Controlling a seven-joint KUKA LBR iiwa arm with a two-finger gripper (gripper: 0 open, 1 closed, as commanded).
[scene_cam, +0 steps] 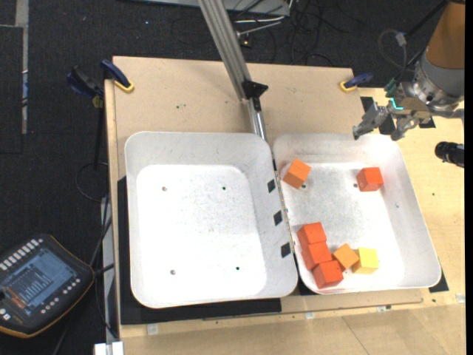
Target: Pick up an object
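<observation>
The right bin [414, 220] holds several blocks. An orange block [297, 174] lies near its back left, and a red-orange block [369, 178] sits toward the back right. Along the front lie three red blocks [319, 253] in a row, with a small orange block [345, 256] and a yellow block [367, 259] beside them. My gripper [378, 128] hangs over the bin's back right rim, above and behind the red-orange block. Its fingers stand open with nothing between them.
The left bin [196, 213] lies beside the right one. A slanted metal pole [225, 35] comes down to the gap between the bins at the back. Clamps [118, 76] sit at the board's back corners. A teach pendant [33, 283] lies on the floor at the lower left.
</observation>
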